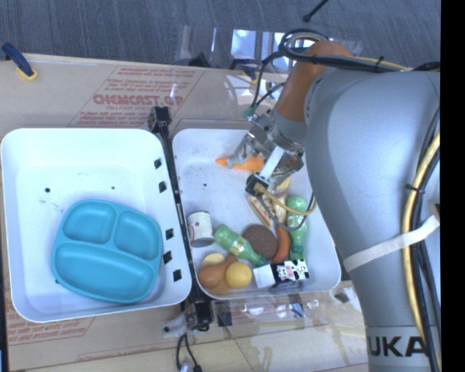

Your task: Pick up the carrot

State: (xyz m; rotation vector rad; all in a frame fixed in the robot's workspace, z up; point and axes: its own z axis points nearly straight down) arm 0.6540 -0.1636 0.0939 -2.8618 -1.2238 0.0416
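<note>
Plastic tray (105, 250), blue and three-welled, fills the left bin's (31, 153) front half, its rear floor bare. In the right bin (209, 149), smooth toy foods (248, 246) crowd the front edge. The tapered orange carrot (244, 162) lies near the rear edge under the gripper (256, 147); whether it is held, I cannot tell.

The divided plate (107, 249) lies in the left bin (15, 208). Right of that bin, the right bin (205, 180) holds the carrot (248, 162) at its far end. The end effector (257, 147) is just beside the carrot.

arm's jaws at carrot (245, 162) (right bin (217, 142)), blue tray (107, 249) left
</note>
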